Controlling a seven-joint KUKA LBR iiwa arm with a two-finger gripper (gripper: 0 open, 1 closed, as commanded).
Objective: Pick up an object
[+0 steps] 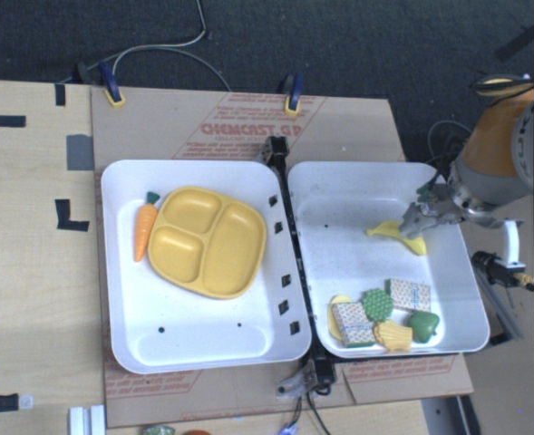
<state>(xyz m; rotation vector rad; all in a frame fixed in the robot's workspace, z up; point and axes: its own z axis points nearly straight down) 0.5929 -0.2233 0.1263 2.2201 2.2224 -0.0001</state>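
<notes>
Two white bins sit on cardboard. Over the right one, the gripper touches a banana, yellow, curved and small, near the far wall; its grip I cannot tell.

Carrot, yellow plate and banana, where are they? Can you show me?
Carrot (143,231): camera view, middle of its orange body, in the left bin.
Yellow plate (207,241): camera view, on the ridge between its compartments.
Banana (399,235): camera view, middle of the yellow piece by the gripper (421,217).
</notes>
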